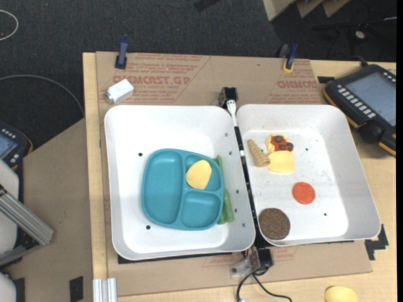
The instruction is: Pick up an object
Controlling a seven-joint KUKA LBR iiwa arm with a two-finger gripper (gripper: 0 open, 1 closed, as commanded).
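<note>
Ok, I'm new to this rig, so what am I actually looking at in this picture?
It is one fixed camera looking down at a slant on a bench with two shallow white bins. The left bin holds a blue divided tray with a yellow piece in one compartment and something green along the tray's right edge. The right bin holds a red disc, a brown round cookie, a small cone and a yellow toy with red on top. Nothing has been picked up yet.
</note>
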